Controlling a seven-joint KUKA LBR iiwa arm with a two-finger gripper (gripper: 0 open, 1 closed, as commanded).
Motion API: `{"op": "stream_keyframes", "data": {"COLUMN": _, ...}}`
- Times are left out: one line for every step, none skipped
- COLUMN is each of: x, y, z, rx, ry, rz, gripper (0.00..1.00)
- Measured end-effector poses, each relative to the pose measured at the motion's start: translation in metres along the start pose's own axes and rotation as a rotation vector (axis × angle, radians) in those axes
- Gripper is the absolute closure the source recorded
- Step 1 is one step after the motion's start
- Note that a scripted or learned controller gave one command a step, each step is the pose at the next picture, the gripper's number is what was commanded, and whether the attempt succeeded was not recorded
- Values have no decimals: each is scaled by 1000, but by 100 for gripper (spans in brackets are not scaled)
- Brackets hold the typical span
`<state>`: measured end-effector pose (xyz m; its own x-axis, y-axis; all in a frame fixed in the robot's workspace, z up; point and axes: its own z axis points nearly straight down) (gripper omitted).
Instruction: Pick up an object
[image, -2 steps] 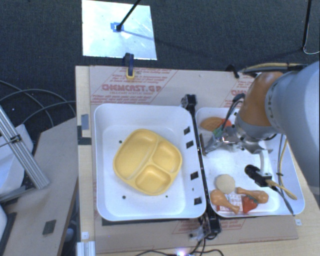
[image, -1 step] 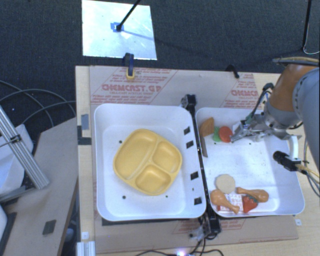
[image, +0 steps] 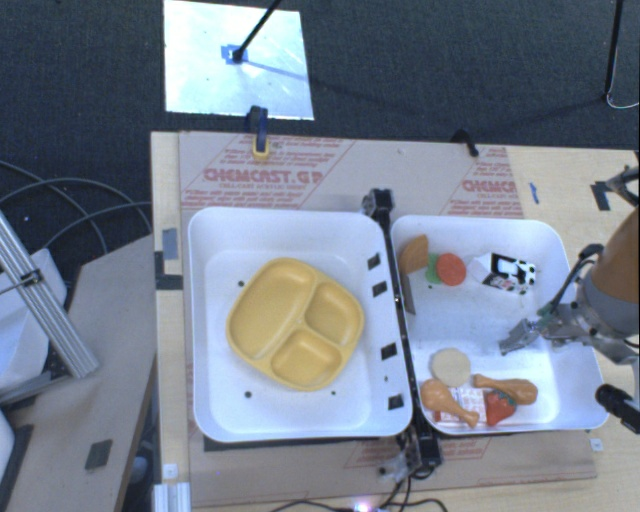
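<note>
Two shallow white bins sit side by side on the bench, and the arm's gripper (image: 520, 338) hangs low over the right bin (image: 560, 240), reaching in from the right edge. From where I stand its grey fingers look bare: nothing shows between them, though whether they are spread or closed I cannot tell at this slant.

The pickable things all lie in that right bin. Nearest the gripper is a pale round disc (image: 451, 366), just below and to its left. Along the front wall lie two toy drumsticks (image: 505, 388), one beside a red strawberry-like piece (image: 499, 407). Near the back wall are a brown wedge (image: 414, 254) touching a red and green tomato-like toy (image: 448, 269), and a small black-and-white carton (image: 509, 272) well apart from them.

The left bin (image: 215, 245) holds a yellow divided plate (image: 295, 322), lying flat and tilted askew.

As for progress, the pick looks unfinished: every object rests on the bin floor, none lifted. By my reckoning the gripper has yet to settle over one item, close on it and raise it clear, and the disc or the drumsticks seem the likeliest targets
</note>
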<state>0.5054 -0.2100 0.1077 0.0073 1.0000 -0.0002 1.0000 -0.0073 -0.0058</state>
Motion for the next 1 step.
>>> {"op": "stream_keyframes", "data": {"x": 68, "y": -20, "z": 25, "rx": -4, "ry": 3, "rz": -13, "gripper": 0}}
